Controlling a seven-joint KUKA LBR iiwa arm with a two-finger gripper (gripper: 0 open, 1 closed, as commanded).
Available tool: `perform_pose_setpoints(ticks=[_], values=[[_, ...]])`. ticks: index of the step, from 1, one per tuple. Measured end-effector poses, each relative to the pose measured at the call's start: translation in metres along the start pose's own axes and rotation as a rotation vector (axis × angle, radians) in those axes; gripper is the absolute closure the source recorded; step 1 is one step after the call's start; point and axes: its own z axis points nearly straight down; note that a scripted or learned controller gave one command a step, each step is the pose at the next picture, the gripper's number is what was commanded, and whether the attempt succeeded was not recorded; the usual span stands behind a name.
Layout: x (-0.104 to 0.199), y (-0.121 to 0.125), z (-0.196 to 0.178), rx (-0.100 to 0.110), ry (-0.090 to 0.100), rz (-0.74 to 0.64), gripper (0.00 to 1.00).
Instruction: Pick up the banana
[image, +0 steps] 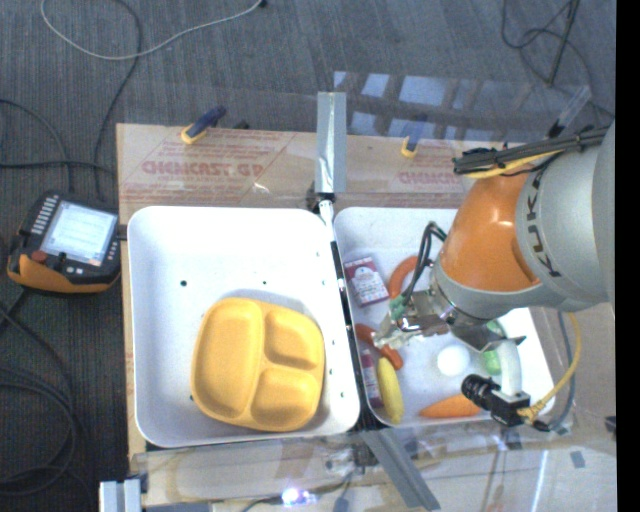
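The banana (389, 388) lies lengthwise in the right bin (541, 345), near its front left corner, close to the wall shared with the left bin (160, 300). The claw (402, 325) hangs just above and behind it, over a red item (385, 350); whether it is wide or narrow, I cannot tell. A carrot (450, 406) lies right of the banana. A yellow tray (261, 363) sits in the left bin.

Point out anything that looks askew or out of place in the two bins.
Nothing is spilled or broken. The yellow divided plate sits skewed in the left bin; the banana lies against the right bin's inner wall.
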Motion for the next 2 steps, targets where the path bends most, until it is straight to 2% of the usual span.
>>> perform_pose_setpoints(ticks=[1,2], values=[[0.000,0.000,0.000,0.000,0.000,0.000,0.00],[-0.026,-0.004,0.000,0.001,-0.003,-0.022,0.00]])
